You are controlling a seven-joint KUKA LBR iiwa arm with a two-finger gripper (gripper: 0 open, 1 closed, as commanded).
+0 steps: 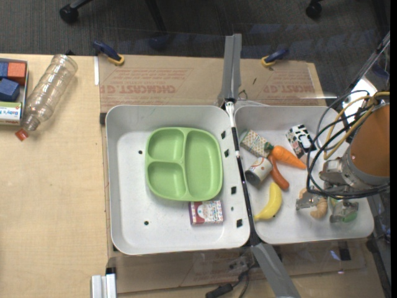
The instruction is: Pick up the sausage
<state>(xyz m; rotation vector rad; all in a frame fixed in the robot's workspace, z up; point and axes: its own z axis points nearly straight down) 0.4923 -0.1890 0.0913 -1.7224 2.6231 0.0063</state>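
Plainly, the sausage (279,176) lies mid-bin, long axis slanting toward the near edge; the gripper (325,207), state unclear, hangs right of it.

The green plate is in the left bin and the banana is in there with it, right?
Not quite. The green plate is in the left bin, but the banana lies in the right bin, below the carrot. The camera view shows this.

Sausage (279,176) lies between carrot (289,156) and banana (270,202).
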